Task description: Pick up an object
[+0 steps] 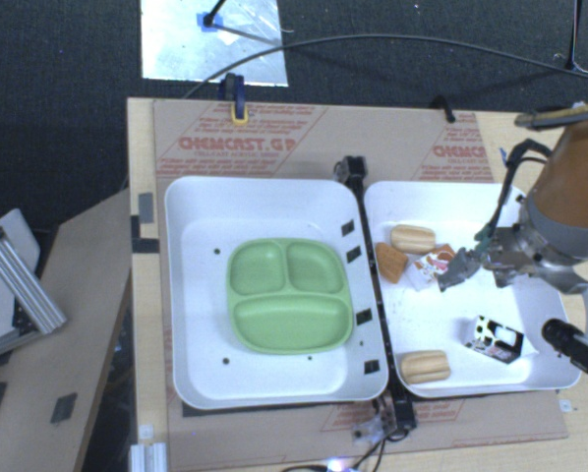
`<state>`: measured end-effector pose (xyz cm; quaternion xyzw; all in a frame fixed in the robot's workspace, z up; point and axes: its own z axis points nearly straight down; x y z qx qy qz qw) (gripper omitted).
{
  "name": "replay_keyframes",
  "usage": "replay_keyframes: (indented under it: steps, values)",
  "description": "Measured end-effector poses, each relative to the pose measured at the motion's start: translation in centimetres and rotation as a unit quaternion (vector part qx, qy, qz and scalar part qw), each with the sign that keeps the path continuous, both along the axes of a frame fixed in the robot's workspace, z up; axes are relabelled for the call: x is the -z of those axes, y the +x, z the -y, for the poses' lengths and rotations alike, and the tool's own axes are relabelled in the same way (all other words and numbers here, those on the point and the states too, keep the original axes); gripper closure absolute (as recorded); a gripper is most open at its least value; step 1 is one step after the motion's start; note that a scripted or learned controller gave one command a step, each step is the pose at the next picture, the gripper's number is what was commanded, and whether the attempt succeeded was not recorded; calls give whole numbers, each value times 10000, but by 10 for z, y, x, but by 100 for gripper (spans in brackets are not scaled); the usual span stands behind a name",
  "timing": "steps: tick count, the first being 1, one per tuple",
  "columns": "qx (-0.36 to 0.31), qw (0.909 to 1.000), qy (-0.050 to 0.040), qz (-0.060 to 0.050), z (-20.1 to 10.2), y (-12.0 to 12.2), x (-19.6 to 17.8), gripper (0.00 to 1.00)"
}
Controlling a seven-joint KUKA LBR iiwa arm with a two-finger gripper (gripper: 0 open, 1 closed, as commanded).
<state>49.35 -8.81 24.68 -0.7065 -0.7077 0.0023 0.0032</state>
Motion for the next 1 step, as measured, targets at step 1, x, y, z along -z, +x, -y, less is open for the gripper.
replay_keyframes:
  steps: [1]
  values:
    - [-10, 10000, -6, 50, 0, 2, -4, 0]
